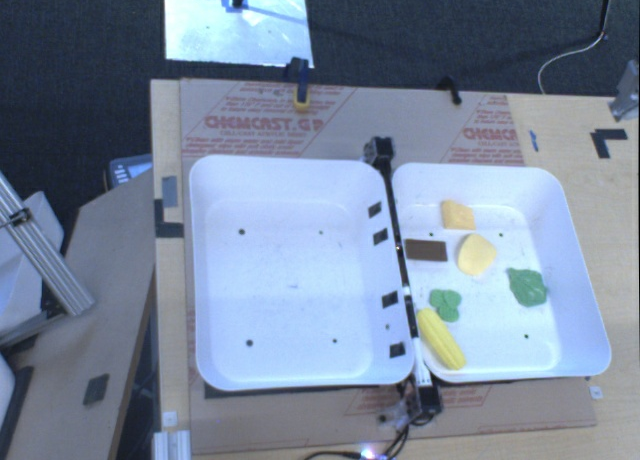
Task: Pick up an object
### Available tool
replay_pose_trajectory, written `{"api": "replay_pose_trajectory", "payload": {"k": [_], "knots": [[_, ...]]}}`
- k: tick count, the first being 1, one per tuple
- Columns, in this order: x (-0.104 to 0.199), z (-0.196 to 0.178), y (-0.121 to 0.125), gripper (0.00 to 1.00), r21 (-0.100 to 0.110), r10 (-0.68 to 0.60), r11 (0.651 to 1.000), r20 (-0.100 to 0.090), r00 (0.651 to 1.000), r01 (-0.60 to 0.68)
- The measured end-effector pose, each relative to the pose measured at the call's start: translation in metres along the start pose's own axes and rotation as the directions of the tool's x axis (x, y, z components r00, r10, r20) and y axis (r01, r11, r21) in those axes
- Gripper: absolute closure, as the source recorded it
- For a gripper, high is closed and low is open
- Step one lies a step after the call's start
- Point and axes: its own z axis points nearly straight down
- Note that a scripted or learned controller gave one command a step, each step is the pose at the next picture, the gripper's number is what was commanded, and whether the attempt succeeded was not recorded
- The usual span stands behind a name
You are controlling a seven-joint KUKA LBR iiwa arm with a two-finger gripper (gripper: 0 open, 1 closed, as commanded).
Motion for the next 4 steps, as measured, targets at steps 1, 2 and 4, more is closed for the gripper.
{"api": "replay_pose_trajectory", "payload": {"k": [1, 2, 4], "knots": [[-0.020, -0.001, 0.066, 1.00, -0.010, -0.001, 1.000, 0.005, 1.000, 0.001], [-0.031, -0.008, 0.069, 1.00, -0.011, 0.002, 1.000, 0.005, 1.000, -0.002], [-0.030, -0.052, 0.069, 1.00, -0.011, -0.002, 1.000, 0.004, 1.000, 0.002]]}}
